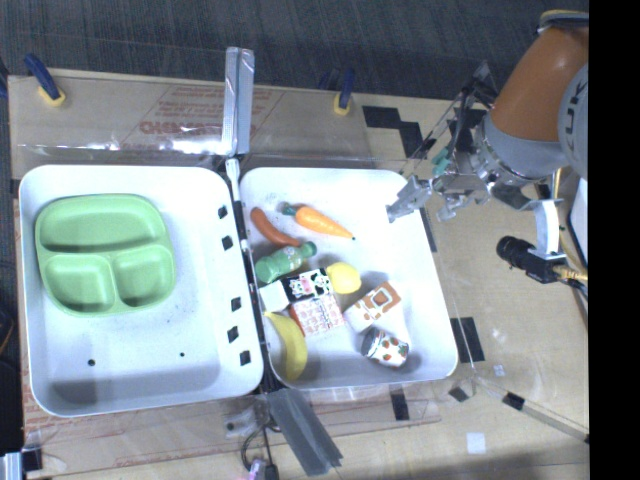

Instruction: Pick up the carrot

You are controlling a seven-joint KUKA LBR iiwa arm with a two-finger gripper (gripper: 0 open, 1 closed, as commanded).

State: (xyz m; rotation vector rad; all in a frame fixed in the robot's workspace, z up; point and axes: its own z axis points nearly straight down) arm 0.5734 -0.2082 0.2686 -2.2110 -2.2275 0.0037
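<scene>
The carrot (318, 222), orange with a green stalk end, lies flat in the upper part of the right bin (400, 180), its tip pointing right. My gripper (428, 202) hangs over that bin's right rim, well to the right of the carrot and slightly above it in the view. The fingers look spread apart with nothing between them. The grey arm with its orange band (535, 78) reaches in from the upper right.
Just left of the carrot lies a red sausage-like piece (272, 228). Below are a green bottle (285, 261), a lemon (343, 278), small cartons (318, 316), a banana (290, 345) and a can (385, 348). The left bin holds a green divided plate (103, 253).
</scene>
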